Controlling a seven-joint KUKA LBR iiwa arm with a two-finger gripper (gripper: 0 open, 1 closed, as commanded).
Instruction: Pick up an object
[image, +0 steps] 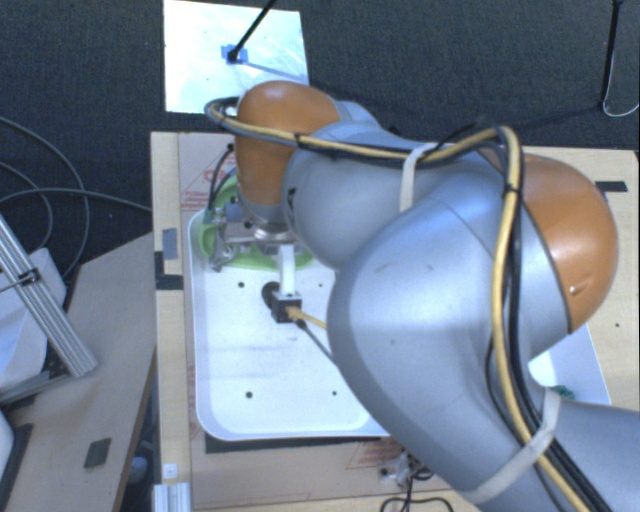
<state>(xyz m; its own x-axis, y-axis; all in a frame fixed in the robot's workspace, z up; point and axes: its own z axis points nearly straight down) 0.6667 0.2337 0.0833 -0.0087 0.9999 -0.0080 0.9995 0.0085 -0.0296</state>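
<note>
No readable text, labels, brands or numbers. Red print on the cardboard beside the bin is too blurred and arm-hidden to read; same for red marks at the bench's front edge below the bin. White sheet at top carries a blue mark, no legible writing.

Robotics lab: grey arm with cable strapped on over a wood counter, white bin, aluminium extrusion, loose cables on dark carpet.
</note>
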